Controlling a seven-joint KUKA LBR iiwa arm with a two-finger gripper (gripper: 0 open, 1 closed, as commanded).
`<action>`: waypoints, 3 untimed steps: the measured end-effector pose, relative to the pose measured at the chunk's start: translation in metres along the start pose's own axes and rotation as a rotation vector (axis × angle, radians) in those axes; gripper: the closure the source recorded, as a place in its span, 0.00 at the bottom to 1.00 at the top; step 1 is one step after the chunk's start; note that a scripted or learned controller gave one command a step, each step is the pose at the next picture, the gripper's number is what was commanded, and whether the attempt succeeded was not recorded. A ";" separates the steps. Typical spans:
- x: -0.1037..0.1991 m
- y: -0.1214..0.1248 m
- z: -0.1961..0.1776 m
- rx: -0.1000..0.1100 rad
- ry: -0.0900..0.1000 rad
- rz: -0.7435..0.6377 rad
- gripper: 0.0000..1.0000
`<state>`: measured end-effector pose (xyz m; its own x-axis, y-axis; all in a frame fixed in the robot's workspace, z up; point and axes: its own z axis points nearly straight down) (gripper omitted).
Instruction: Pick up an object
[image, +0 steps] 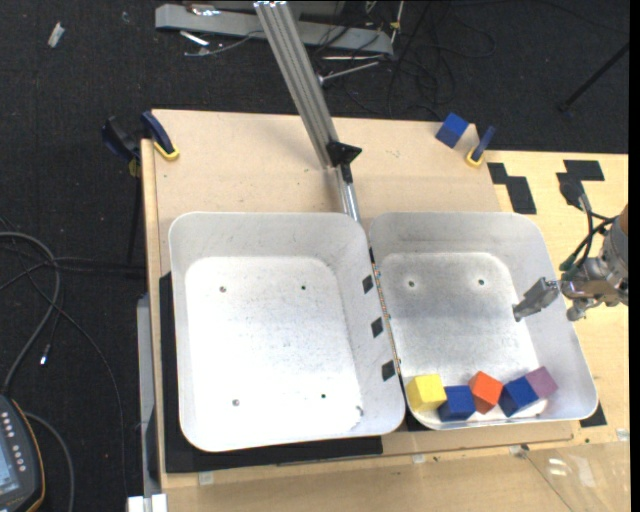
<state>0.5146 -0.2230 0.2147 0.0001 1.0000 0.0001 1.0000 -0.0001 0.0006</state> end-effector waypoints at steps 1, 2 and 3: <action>0.036 -0.014 0.080 0.008 0.004 -0.003 0.00; 0.098 -0.025 0.120 -0.001 -0.001 -0.006 0.00; 0.117 -0.024 0.119 -0.002 -0.001 -0.004 0.00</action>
<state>0.4903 -0.1057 0.0957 -0.0038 1.0000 -0.0009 1.0000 0.0038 0.0023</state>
